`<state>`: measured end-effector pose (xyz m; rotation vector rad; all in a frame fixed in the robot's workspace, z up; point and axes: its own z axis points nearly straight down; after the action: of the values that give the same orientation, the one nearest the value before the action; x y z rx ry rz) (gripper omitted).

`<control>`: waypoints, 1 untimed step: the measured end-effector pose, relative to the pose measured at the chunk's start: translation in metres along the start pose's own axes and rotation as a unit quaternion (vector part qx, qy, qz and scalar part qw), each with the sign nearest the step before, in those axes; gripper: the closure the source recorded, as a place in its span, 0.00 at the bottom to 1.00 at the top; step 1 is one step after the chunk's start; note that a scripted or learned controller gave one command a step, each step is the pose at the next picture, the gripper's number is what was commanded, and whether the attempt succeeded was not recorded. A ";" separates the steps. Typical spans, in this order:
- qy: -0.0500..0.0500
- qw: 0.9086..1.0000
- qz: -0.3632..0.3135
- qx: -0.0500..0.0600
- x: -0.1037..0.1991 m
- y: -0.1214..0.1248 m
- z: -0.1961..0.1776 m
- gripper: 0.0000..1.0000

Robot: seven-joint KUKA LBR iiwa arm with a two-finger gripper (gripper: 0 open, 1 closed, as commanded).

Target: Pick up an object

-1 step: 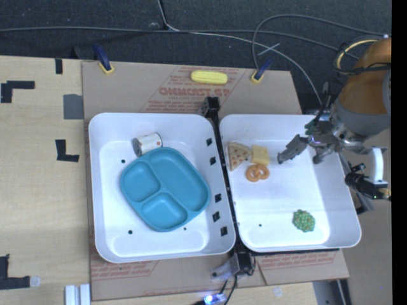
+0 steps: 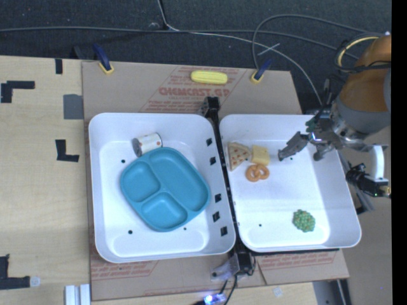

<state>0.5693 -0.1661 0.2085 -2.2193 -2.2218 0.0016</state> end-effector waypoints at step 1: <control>0.000 1.000 0.000 0.001 -0.001 0.001 0.043 0.00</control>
<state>0.5698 -0.1675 0.1652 -2.2187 -2.2206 0.0054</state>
